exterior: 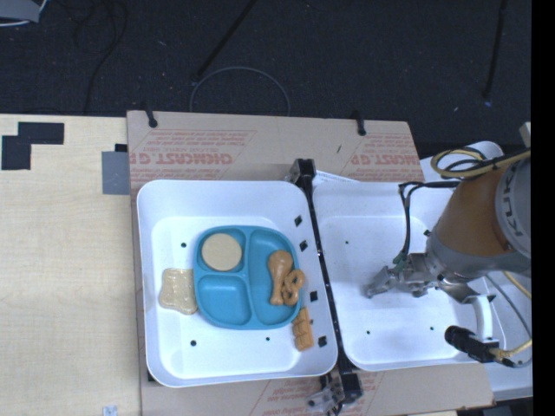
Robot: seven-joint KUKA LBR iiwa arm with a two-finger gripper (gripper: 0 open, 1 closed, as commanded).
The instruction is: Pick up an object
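Camera view puts your gripper (375,288) low over the right bin (364,206), finger spread unreadable, so swing it across the divider to the blue tray (227,306), where the pretzel (284,277) sits in its right compartment.

**Colours on the bench**

Both bins (227,196) were white. Divided tray (234,306) was bright blue. Round cookie (220,251), pretzel pieces (284,277) and cracker (179,290) were tan to beige. Arm (477,219) showed orange-brown band, grey body. Cardboard (260,146) was brown with red print.
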